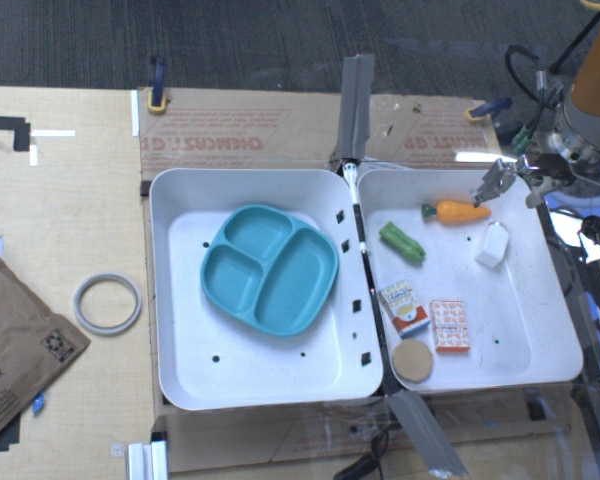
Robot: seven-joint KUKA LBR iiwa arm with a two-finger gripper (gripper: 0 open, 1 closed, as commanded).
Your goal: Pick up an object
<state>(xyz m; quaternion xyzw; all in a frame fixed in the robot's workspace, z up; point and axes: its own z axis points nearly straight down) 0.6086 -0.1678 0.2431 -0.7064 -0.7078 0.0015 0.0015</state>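
Observation:
The right bin (540,368) holds an orange carrot toy (457,211) near its back, a green pickle-like piece (402,242), a white block (492,244), two small printed cartons (403,308) (450,325) and a tan round disc (413,361). My gripper (497,181) hangs over the bin's back right corner, just up and right of the carrot's tip. Its fingers look spread, with nothing between them. The arm's wrist sits at the frame's right edge.
A teal three-section plate (270,268) lies in the left bin (180,368). On the bench to the left are a roll of tape (107,302) and a brown cardboard box (15,348). A grey divider post (356,108) stands behind the bins.

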